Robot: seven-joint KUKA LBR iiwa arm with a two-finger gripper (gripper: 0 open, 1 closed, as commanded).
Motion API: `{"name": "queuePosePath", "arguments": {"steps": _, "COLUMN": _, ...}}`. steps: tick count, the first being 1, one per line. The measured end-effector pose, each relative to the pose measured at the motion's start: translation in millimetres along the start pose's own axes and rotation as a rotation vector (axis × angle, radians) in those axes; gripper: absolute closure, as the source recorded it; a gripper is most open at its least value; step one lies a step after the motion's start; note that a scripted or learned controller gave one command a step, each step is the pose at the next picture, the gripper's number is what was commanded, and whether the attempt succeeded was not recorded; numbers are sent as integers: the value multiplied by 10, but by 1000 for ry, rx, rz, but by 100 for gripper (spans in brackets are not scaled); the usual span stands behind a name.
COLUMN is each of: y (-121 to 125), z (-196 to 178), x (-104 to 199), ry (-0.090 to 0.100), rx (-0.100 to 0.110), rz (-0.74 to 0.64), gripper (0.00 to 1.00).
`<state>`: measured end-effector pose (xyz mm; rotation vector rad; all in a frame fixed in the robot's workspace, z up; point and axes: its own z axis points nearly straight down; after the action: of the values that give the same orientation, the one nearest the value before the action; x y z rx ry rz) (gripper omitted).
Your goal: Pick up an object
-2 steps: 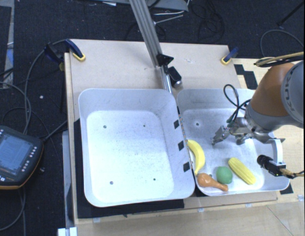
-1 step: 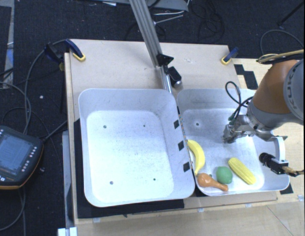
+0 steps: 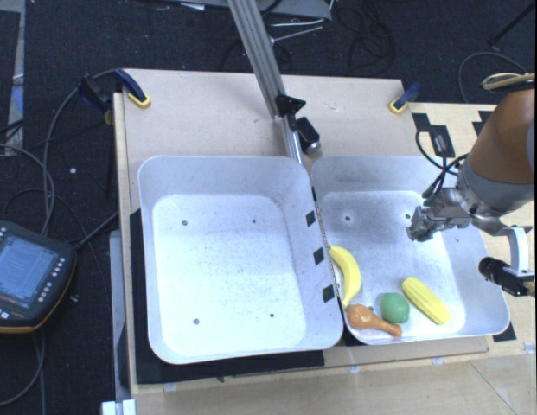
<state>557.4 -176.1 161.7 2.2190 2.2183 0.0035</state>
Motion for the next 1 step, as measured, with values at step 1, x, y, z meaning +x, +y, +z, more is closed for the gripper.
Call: {"name": "queuePosePath", "arguments": {"steps": 1, "y": -3, "z": -422, "x": 20, "ry": 0, "rx": 1, "rz": -1, "gripper": 100}}
